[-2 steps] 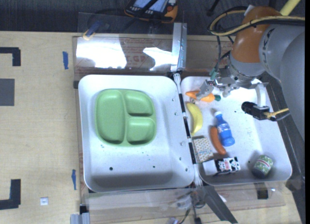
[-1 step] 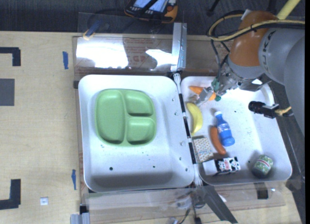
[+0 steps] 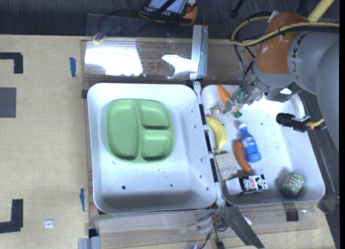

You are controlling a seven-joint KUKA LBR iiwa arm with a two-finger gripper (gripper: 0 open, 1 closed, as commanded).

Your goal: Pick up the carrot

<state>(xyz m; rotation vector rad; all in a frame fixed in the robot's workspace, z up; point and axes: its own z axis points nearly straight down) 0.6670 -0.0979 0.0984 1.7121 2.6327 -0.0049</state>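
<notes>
The carrot (image 3: 222, 92) is a short orange piece lying at the far left corner of the right bin (image 3: 280, 116), close to the wall between the two bins. My gripper (image 3: 236, 106) hangs low over the bin floor just right of and slightly nearer than the carrot, almost touching it. The grey arm with its orange band (image 3: 280, 48) comes in from the upper right. I see nothing held in the gripper.
In the right bin lie a banana (image 3: 217, 132), a blue bottle (image 3: 249, 144), an orange-red stick (image 3: 242, 156), a patterned packet (image 3: 226, 165), a black-and-white carton (image 3: 252, 183) and a green can (image 3: 292, 183). The left bin (image 3: 178, 188) holds a green divided tray (image 3: 139, 129).
</notes>
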